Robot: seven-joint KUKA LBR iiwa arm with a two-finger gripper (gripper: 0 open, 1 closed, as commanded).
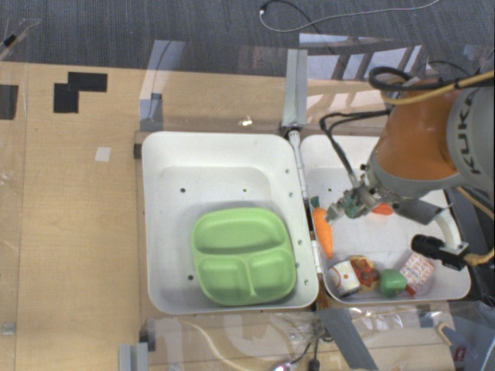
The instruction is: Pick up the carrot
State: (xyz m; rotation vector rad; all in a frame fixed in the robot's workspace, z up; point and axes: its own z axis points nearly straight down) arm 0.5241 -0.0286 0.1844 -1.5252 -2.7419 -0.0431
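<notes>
While hand (349, 205) hovers, carrot (322, 234) beside divider (seemingly untouched)

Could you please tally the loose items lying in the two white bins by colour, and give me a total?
Green: 2, the divided plate and a small green item
Orange: 2, the carrot and a small piece under the arm
Mixed colours: 2, a can and a packet
Total: 6

Probably a robotics lab: wooden bench (69, 230), two white bins (166, 207), KUKA arm (433, 141), loose cables (340, 23) on carpet.
</notes>
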